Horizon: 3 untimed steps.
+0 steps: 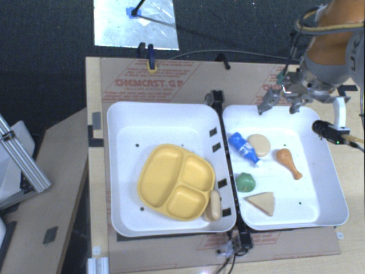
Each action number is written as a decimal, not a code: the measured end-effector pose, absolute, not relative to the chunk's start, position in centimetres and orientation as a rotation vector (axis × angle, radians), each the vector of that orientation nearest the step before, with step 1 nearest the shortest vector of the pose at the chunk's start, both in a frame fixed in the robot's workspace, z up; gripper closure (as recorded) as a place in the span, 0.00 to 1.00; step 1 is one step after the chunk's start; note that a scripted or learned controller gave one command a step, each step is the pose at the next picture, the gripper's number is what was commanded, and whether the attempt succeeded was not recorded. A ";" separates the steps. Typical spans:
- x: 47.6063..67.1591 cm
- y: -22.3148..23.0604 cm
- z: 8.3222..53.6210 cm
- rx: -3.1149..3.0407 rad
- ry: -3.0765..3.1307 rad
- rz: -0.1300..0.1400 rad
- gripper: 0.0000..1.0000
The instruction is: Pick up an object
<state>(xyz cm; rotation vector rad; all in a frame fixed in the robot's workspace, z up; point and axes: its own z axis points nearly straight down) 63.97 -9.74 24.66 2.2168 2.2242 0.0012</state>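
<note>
Arm's upper part cut off at frame top/right; orange band partly visible. End effector (280,103) hangs over the far rim of the right bin (325,210), fingers spread apart, nothing between them. Objs all nearer the camera than the end effector: blue bottle (243,148) and round tan disc (259,145) closest, touching each other; drumstick (288,162) off to one side; green lump (246,181) and tan wedge (262,202) farthest. Yellow tray (174,181) in left bin (131,136), small beige piece (214,205) at its edge, hard to ID.
</note>
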 end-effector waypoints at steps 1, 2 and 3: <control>64.3 -10.3 18.6 2.220 2.224 -0.002 0.00; 64.5 -9.3 13.7 2.218 2.228 -0.002 0.00; 64.8 -9.4 8.9 2.212 2.218 0.005 0.00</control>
